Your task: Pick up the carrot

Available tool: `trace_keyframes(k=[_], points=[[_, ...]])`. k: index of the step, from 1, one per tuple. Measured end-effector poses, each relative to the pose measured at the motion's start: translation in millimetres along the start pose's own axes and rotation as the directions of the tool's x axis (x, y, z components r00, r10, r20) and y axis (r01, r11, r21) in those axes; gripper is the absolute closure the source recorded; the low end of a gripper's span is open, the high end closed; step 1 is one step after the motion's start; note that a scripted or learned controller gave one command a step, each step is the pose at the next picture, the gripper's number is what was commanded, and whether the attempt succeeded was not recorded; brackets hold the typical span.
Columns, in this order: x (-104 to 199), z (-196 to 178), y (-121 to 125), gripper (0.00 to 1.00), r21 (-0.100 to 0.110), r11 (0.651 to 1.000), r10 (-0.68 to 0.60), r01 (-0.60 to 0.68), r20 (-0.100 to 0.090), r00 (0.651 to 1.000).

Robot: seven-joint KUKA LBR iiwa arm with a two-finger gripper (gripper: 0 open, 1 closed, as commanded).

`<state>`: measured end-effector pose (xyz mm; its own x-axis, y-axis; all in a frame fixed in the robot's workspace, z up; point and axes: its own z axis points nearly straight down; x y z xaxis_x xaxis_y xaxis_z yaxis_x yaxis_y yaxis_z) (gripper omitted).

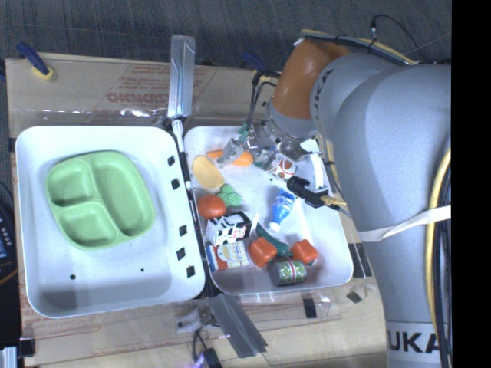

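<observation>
Tool (259, 146): low in the back of the right bin (337, 240), at the end of the grey arm (368, 129) reaching in from the right; metal parts crowded together there, so how far open cannot be told, nor whether anything is held.
Carrot (239, 159): small orange piece with a thinner orange end toward the left, lying on the right bin's floor near the back wall, right beside the tool and possibly touching it; contact too cluttered to judge.
Carrot handling: probably a light, hard plastic toy, smooth and apt to slip or roll; tapered, so best pinched across the thicker middle rather than at the thin tip.
Right bin contents, outward from the carrot: pale yellow rounded piece (207, 172) just left of it; red-and-white item (285, 166) just right of it, under the wrist; blue-and-white bottle (281, 208) in front of it, mid-bin; red tomato-like piece (211, 206) with a green item (231, 197) touching it, front-left of the carrot.
Farther from the carrot, along the bin's front: black-and-white patterned carton (229, 231), red block (262, 251), small orange-red piece (304, 250), green can (289, 272).
Left bin (31, 228): well apart from the carrot, past the divider; holding one green three-compartment plate (98, 198), compartments bare.
Counter (130, 90): brown board behind both bins, with a blue clamp (34, 60) at the far-left corner.
</observation>
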<state>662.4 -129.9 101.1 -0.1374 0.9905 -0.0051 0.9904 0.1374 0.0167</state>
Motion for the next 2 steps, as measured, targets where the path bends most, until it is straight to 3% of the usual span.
trace_keyframes(k=[1,2], points=[[-3.5,-10.2,-3.2,1.0,0.014,1.0,0.0,0.0,0.002,1.0],[-2.0,-11.5,-0.7,0.0,0.006,1.0,-0.003,0.003,0.002,1.0]])
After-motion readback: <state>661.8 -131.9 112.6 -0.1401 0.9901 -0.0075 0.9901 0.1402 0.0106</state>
